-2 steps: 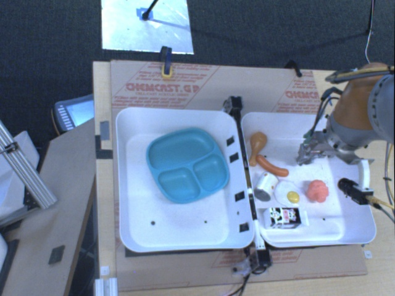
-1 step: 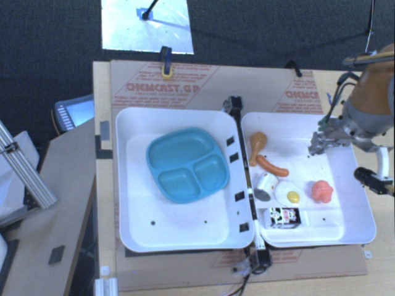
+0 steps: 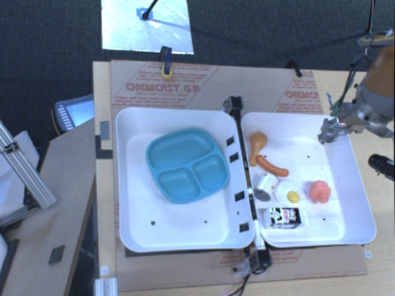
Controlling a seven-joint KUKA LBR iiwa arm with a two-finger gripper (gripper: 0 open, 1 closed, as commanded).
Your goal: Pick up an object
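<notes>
The right bin (image 3: 352, 165) holds several small toys. A tan drumstick (image 3: 257, 144) and an orange sausage (image 3: 272, 166) lie near its left wall. Below them sit a white cup (image 3: 265, 184), a fried egg (image 3: 288, 195) and a pink lump (image 3: 319, 191). A black-and-white carton (image 3: 285, 217) lies at the front. My gripper (image 3: 330, 131) hangs over the bin's upper right part, apart from all the toys, with nothing seen between its fingers.
The left bin (image 3: 133, 221) carries a blue three-compartment plate (image 3: 187, 164). A black divider with clips (image 3: 242, 165) runs between the bins. A yellow clamp (image 3: 166, 63) sits on the cardboard behind. A shiny sheet (image 3: 147, 16) lies at the back.
</notes>
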